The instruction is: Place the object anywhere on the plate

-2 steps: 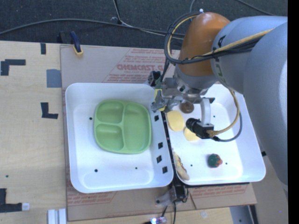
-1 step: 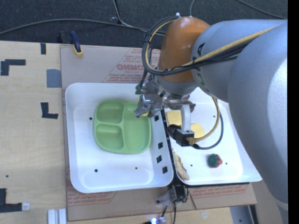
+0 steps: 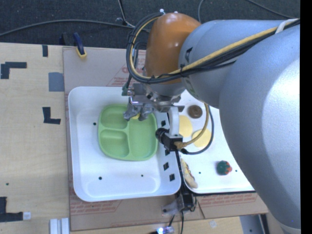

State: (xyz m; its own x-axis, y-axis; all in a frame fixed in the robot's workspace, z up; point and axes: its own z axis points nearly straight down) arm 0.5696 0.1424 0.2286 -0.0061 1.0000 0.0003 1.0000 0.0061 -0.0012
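Bench (image 3: 29, 145) w/ two white bins (image 3: 83, 179)

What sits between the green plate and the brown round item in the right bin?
In the camera view, the gripper and its wrist hardware sit between the green plate and brown round item.

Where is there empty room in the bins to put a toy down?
In the left bin, the white floor below the green plate is free, and so is the strip along its left wall. It is crowded at the plate's top right, where the gripper hangs. The right bin holds several small things.
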